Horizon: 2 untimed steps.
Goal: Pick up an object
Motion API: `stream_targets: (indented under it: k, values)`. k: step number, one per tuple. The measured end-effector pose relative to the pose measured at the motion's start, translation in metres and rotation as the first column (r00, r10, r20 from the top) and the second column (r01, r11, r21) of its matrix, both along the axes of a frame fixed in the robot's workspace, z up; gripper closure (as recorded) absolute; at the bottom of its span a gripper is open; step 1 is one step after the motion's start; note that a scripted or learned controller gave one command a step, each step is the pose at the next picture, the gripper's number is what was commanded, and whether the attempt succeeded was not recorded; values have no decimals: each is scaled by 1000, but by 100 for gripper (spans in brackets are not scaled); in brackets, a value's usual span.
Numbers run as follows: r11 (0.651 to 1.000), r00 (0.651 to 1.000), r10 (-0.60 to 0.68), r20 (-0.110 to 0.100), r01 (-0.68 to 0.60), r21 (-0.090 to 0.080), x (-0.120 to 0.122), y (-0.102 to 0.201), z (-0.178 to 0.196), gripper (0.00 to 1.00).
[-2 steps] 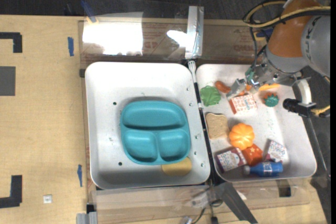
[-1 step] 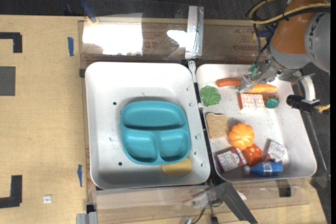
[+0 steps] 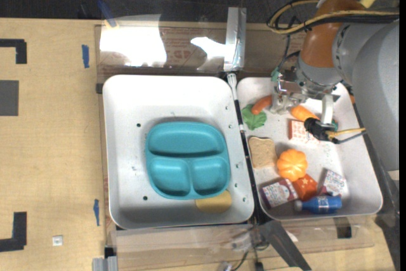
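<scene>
1. You've got 2 white bins on the surface: left bin and right bin, side by side, touching at the middle rim.
2. Left bin: 1 teal divided plate, 3 compartments, lying flat at centre. 1 yellowish sponge-like block just beside the plate's near edge.
3. Right bin, approx. 9 items. 1 carrot w/ a green leaf at the bin's far-left corner. 1 orange wedge-shaped piece under the arm's wrist.
4. Also 1 small red-white packet, 1 bread slice by the left wall, 1 small pumpkin just beside the bread.
5. Near edge of the right bin: 1 dark-red box, 1 red-orange item, 1 blue bottle lying flat, 1 pale wrapped packet. These are packed close, some touching.
6. Arm enters from the right, orange band above the wrist, pointing down into the right bin's far part.
7. Gripper sits low, between carrot and orange wedge. Can't tell whether the jaws are open or closed, or gripping anything.
</scene>
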<state>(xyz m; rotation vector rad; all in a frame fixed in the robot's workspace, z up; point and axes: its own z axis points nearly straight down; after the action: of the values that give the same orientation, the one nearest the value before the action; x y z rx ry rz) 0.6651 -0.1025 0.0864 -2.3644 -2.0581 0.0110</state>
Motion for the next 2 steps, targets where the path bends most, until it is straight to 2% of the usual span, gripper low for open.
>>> stream_targets:
  k: [1,2]
  values:
    - [981,981,-194,19,194,0,4,13,104,100]
    - [981,981,-195,11,195,-1,2,13,99,0]
